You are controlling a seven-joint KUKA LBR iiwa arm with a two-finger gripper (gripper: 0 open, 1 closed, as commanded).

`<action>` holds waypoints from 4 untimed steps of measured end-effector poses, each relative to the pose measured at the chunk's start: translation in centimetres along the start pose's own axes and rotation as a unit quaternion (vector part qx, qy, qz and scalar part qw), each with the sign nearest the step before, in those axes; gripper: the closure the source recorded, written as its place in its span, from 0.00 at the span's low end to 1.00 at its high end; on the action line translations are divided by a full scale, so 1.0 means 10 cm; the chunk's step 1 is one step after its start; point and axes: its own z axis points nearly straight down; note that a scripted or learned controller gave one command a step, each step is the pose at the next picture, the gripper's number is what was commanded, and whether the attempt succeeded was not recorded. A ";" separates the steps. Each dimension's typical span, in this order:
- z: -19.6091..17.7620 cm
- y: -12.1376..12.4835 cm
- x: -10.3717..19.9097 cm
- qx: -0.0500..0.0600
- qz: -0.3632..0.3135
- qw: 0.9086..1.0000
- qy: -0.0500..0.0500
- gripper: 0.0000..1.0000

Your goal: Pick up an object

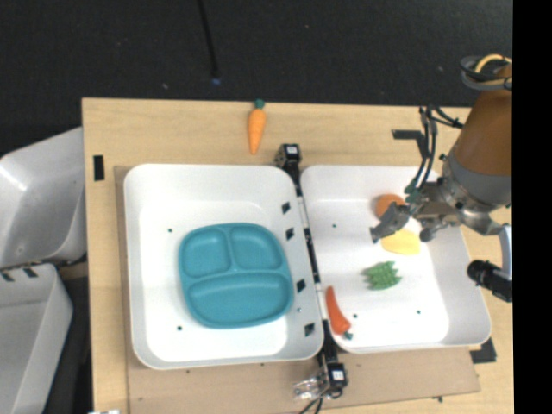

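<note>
My gripper (pixel 407 228) hangs over the right bin (pixel 448 317), near its upper right part, and stands open with nothing between its fingers. One dark finger (pixel 386 225) points left and the other (pixel 428 229) sits to its right. A yellow object (pixel 402 245) lies on the bin floor just below the fingertips. An orange object (pixel 387 203) rests just behind the left finger, partly hidden by the gripper. A green leafy piece (pixel 381 275) lies nearer the front, and a red pepper (pixel 337 310) leans against the bin's left wall.
The left bin (pixel 147 231) holds a blue divided plate (pixel 235 274). A carrot (pixel 256 128) lies on the wooden bench behind the bins. Black clips (pixel 287 154) sit along the divide between the bins. The arm's orange band (pixel 487 132) rises at the right.
</note>
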 end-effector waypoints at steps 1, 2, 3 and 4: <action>-0.06 0.02 0.00 -0.006 -0.001 1.000 -0.001 0.00; 0.55 0.02 0.06 -0.003 0.000 1.000 -0.001 0.00; 1.00 0.08 0.02 -0.004 0.000 1.000 -0.001 0.00; 1.50 0.10 0.00 -0.009 0.000 1.000 -0.004 0.00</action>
